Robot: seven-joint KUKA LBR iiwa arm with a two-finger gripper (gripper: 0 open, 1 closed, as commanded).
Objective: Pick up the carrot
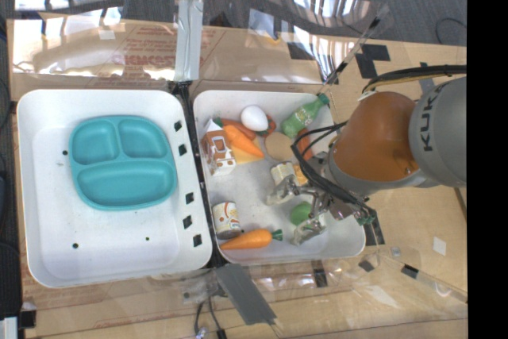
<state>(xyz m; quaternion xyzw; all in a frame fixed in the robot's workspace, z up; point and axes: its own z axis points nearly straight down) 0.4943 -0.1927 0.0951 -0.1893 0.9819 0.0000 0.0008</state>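
The carrot (248, 239), orange with a green stub at its right end, lies flat along the near wall of the right bin (349, 248). My gripper (296, 208) hangs low over that bin's middle right, a little above and to the right of the carrot and not touching it. Its two metal fingers (282, 185) stand apart, open, with a small green object (300, 212) lying between them. The grey arm with its orange band (379, 140) covers the bin's right side.
In the right bin are a white egg (254, 117), a green bottle (303, 118), an orange wedge (243, 142), a small carton (218, 152) and a little can (226, 217) just left of the carrot. The left bin (36, 194) holds a teal divided plate (121, 161).
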